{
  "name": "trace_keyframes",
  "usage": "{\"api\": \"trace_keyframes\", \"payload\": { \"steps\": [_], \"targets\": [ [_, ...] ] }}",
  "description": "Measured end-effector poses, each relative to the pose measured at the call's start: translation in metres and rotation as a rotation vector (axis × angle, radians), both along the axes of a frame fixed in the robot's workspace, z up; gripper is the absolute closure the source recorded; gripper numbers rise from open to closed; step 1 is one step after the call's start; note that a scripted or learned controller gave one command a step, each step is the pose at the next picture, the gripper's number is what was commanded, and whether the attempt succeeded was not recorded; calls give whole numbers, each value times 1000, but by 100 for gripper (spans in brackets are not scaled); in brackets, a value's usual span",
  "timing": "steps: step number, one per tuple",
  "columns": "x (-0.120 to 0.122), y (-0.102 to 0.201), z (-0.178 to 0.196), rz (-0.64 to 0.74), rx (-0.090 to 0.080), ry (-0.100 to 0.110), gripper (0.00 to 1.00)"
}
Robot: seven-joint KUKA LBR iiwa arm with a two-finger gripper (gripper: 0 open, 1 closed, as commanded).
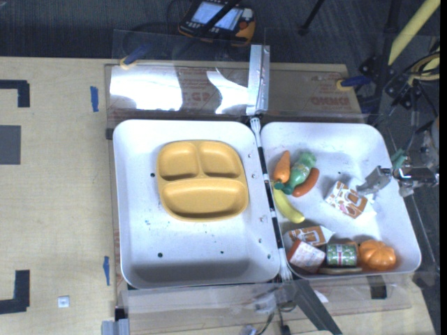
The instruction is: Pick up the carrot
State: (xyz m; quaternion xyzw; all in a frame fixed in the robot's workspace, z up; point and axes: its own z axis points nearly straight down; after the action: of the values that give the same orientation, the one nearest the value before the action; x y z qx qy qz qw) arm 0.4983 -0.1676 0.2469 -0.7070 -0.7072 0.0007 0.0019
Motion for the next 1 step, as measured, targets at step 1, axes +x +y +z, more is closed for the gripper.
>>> {"api": "trace_keyframes", "payload": {
  "steps": [1],
  "targets": [
    [1, 0, 10, -1, -1, -2, 100]
  ]
}}
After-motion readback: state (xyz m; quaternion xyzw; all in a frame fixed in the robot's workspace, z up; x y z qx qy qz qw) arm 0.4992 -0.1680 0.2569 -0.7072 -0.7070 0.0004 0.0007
